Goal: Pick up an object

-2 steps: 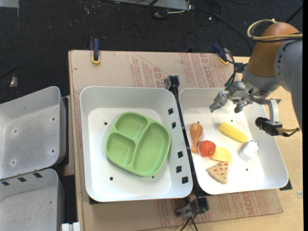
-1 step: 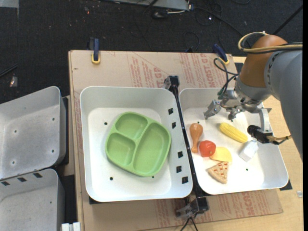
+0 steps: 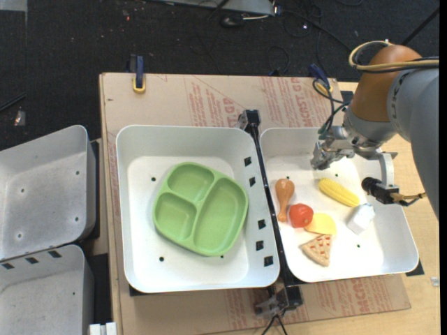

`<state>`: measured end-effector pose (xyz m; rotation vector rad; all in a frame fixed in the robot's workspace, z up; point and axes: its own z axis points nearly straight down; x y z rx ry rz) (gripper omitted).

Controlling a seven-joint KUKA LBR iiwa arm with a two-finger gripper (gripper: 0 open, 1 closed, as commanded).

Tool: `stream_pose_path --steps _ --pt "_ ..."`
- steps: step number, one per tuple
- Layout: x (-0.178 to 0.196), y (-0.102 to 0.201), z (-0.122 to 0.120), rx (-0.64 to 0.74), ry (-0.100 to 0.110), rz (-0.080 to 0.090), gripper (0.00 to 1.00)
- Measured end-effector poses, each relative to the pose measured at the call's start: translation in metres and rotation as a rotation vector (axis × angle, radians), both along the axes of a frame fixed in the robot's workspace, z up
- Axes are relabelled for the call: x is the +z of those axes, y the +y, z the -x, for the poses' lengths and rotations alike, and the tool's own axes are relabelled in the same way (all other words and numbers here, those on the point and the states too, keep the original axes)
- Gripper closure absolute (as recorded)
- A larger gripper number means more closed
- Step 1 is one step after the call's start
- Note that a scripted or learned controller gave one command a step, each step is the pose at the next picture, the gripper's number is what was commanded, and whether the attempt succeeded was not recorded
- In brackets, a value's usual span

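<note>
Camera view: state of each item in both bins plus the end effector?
Green plate: lying flat in the left bin, nothing in its compartments.
Drumstick: lying in the right bin.
Tomato: touching the drumstick and the cheese.
Cheese: lying flat.
Corn: lying on its side.
Pizza slice: lying flat.
White block: lying loose.
End effector: above the right bin's far end, holding nothing.

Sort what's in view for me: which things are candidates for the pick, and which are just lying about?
Job:
gripper
corn cob
drumstick
tomato
cheese wedge
pizza slice
white block

Lying about:
green divided plate
spare white bins
</note>
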<state>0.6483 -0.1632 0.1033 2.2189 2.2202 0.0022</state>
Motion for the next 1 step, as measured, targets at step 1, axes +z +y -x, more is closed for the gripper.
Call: stream_pose_path --steps 1 --pt "0.0472 0.0064 -0.0069 0.003 -0.003 0.000 1.00"
